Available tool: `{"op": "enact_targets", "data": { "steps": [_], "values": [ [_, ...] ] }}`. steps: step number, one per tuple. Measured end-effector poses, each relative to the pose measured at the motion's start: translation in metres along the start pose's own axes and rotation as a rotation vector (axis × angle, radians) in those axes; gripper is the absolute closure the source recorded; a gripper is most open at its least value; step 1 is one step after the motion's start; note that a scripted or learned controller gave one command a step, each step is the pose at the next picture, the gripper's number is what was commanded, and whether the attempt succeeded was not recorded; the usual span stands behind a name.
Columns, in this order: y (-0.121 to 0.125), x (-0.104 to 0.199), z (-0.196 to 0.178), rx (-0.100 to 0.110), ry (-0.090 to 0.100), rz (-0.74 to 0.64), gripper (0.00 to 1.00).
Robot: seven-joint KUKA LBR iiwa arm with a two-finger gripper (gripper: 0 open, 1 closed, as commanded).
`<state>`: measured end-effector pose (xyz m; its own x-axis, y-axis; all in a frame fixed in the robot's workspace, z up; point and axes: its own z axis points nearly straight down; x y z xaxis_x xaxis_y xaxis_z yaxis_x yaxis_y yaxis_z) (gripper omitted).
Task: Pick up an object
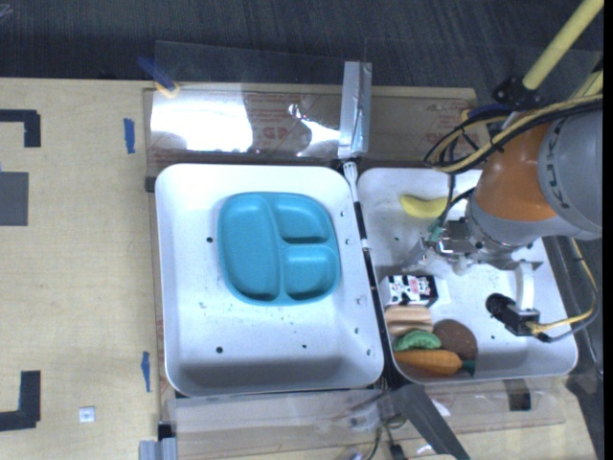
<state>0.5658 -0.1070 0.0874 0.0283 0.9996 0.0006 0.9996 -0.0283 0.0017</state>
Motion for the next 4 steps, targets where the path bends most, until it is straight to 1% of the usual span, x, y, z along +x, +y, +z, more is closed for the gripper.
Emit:
{"op": "enact_targets", "data": {
  "steps": [1, 2, 3, 4],
  "values": [
    [0.070, 0.007, -0.009, -0.001, -0.001, -0.078, 0.00],
    [-0.036, -0.008, 0.000, -0.001, -0.001, -0.166, 0.00],
    [0.028, 0.001, 0.000, -0.005, -0.002, 0.076, 0.00],
    [0.085, 0.005, 0.002, -0.001, -0.001, 0.112, 0.00]
  ]
}}
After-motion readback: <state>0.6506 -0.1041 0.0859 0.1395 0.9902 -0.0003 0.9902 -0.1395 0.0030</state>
